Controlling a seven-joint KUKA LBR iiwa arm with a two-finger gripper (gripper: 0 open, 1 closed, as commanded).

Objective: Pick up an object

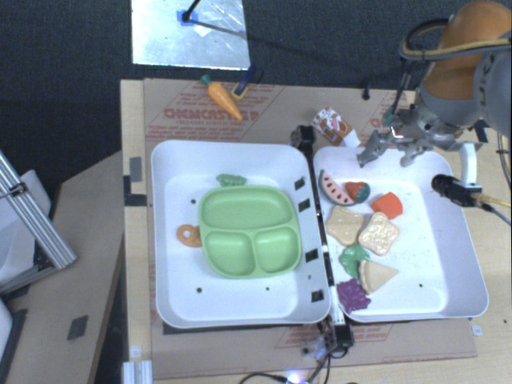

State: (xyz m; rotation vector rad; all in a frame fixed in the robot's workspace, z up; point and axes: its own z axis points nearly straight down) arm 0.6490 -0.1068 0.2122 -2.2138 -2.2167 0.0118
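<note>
Here the arm [468,54] reaches in from the right, and the tool [390,154] hovers over the far edge of the right bin [456,254]. Its two fingers [366,155] point down and stand apart, with nothing between them.

The right bin holds the loose objects, clustered toward its left side. A watermelon slice [342,190] lies nearest the tool. A red piece [387,205] sits just right of it. Below these, two bread slices [346,225] lie side by side, touching. A green leafy piece [352,256] sits below them, next to a cheese wedge [378,275]. A purple bunch [353,295] lies nearest the front rim.

The left bin [172,214] carries a green divided tray [248,230] at its centre. An orange ring [190,235] lies just left of the tray, and a small green piece [231,180] lies at the tray's far edge.

On the surface [280,106] behind the bins, a carrot [224,100] lies well apart from a small packet [332,126].
</note>
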